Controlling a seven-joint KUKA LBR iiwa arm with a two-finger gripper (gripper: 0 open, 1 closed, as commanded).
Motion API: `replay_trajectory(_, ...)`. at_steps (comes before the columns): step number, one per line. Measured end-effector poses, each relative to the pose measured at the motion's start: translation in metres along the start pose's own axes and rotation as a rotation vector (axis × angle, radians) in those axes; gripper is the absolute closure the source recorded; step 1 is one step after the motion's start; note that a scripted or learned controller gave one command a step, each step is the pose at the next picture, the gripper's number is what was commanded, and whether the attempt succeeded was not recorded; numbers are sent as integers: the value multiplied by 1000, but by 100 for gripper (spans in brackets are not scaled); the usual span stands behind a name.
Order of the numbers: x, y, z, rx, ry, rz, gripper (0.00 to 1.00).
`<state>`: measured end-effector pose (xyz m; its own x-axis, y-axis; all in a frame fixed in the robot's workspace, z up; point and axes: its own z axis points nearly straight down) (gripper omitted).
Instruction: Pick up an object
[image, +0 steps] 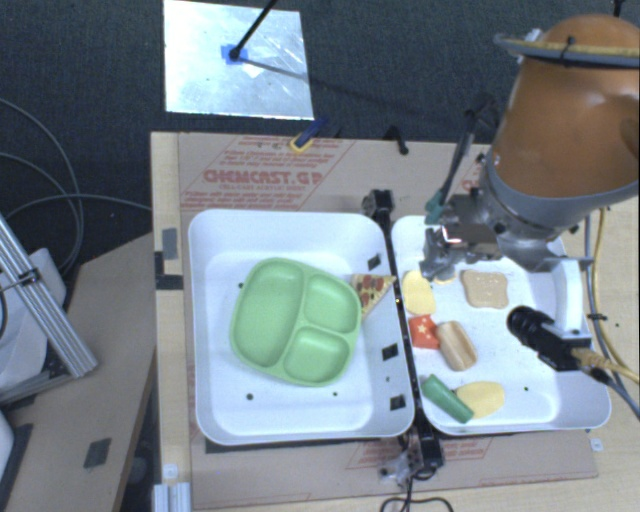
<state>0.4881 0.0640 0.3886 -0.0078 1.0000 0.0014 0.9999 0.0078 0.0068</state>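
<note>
Gripper (438, 262) low over right bin (575, 400), near its 11 o'clock corner; released or clenched, cannot tell. Yellow lump (418, 296) just beside at 7 o'clock, toast slice (485, 289) at 4. Farther toward 6: red piece (424, 332), bread roll (457, 346), green stick (446, 398)

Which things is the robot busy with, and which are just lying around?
Likely for the job: gripper, over the right bin; the toys there it could grab: yellow lump, toast slice, red piece, bun, green stick, pale yellow wedge.

Just lying about for now: left bin, green divided plate, pizza slice, shiny sheet, cardboard.
</note>
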Motion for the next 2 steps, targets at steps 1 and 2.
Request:
replay_trajectory(1, 0, 1, -11, -3, 1, -4, 100)
replay_trajectory(2, 0, 2, -22, -6, 2, -9, 100)
